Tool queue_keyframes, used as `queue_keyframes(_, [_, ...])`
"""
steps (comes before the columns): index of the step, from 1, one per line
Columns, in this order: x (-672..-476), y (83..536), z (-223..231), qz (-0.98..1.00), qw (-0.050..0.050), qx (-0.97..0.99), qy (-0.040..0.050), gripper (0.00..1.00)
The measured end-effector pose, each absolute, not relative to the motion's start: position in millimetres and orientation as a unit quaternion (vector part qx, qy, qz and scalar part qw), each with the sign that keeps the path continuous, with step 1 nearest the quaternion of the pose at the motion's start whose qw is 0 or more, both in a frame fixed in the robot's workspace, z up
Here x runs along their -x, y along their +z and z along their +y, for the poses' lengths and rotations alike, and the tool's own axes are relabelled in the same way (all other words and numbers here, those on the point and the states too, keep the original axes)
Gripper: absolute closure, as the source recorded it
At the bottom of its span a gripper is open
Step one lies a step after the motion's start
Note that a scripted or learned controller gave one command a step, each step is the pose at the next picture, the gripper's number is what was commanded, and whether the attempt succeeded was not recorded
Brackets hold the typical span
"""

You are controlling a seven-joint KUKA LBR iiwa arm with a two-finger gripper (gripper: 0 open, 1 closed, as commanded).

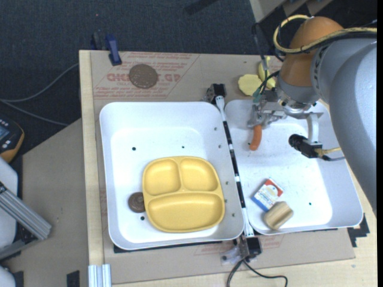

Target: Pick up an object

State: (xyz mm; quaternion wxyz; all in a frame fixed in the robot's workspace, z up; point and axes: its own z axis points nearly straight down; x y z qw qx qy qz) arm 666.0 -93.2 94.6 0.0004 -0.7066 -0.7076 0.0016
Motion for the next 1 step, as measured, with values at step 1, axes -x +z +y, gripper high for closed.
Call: queue_keyframes(1, [-570.2,190.6,-17.9,-0.709,0.001,0.705,-0.0024,1.00])
